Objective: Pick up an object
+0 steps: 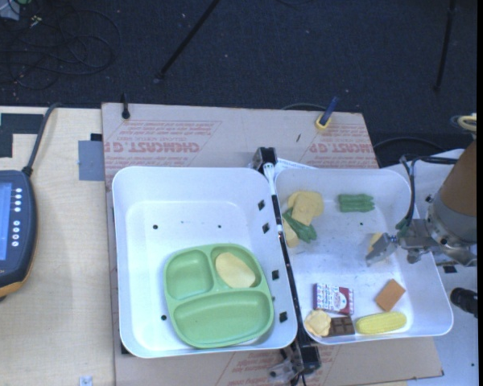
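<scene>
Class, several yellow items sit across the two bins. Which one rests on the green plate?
The pale yellow piece in the upper right compartment of the green divided plate, left bin. The other yellow items lie loose in the right bin.

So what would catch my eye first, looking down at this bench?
Probably the green divided plate in the left bin, with a pale yellow piece in one of its compartments. Then the right bin's scattered toy food, like the corn cob, with the robot's pincer reaching in from the right.

A green divided plate (pixel 217 300) lies in the left bin (pixel 145 191); the jaws (pixel 381 250) hover over the right bin (pixel 423 316).
</scene>
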Controlling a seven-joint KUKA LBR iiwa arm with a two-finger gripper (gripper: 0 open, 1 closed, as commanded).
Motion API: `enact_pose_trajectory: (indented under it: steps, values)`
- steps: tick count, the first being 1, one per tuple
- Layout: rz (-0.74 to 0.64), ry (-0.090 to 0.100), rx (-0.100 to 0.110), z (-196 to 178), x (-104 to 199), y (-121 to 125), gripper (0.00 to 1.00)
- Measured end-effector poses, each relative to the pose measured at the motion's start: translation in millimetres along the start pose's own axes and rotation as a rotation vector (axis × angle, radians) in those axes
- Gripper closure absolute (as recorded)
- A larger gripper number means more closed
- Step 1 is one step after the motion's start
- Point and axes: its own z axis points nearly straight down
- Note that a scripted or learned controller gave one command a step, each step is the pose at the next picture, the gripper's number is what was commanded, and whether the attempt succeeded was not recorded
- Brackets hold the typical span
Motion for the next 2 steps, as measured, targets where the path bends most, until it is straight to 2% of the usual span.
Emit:
enact_pose_trajectory:
  steps: [1,2]
  values:
    - [-0.001,0.002,0.005,63.0,7.2,47.2,0.00]
    - [0.000,0.006,0.004,53.2,7.9,47.8,1.00]
